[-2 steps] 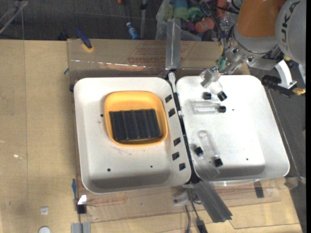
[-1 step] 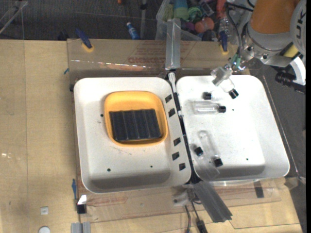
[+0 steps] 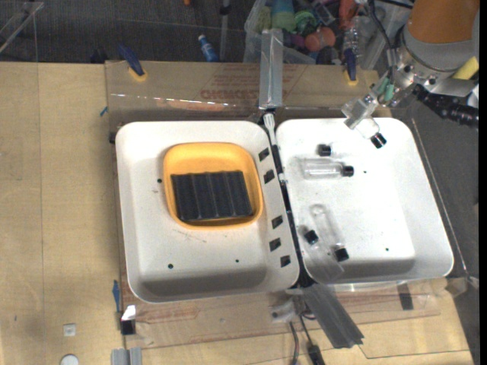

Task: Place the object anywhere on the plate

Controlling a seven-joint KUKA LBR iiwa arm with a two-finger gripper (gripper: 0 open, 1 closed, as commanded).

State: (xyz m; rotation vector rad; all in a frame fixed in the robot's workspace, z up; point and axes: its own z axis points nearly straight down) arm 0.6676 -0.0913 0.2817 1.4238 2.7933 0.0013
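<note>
Left bin [image 3: 144, 272]: a shallow white tray on the left half of the bench. It carries the target, so this is where the job has to finish.
Plate [image 3: 176, 158]: a yellow dish with rounded corners, sitting toward the bin's back edge and right side, close to the divider. Flat and open from above, which makes for an easy drop.
Dark grille [image 3: 211, 195]: a black ribbed block already lying inside the plate and covering most of its floor. Only the yellow rim shows around it, so anything set down will likely land on top of those ribs.
Divider [image 3: 274, 196]: the two bin edges meet here, with dark clips running along the seam.
Right bin [image 3: 426, 234]: the supply side, holding the loose pieces.
Upper vial [image 3: 323, 169]: a clear tube with a black cap, lying on its side near the middle of the right bin. It is the likeliest pick, and it is nowhere near the plate yet.
Lower vial [image 3: 321, 230]: a second clear tube, lying toward the front edge, black caps beside it. Also well apart from the plate.
Small black bits [image 3: 325, 150]: a couple of loose caps near the back edge.
Gripper [image 3: 361, 112]: poised over the back edge of the right bin, above the pieces. Nothing sits between its fingers that I can make out, and I cannot tell whether they are spread or closed.
Arm [image 3: 445, 10]: orange band at the top right corner, reaching in from the right.
Standing: by my read, the pick has not been made.
</note>
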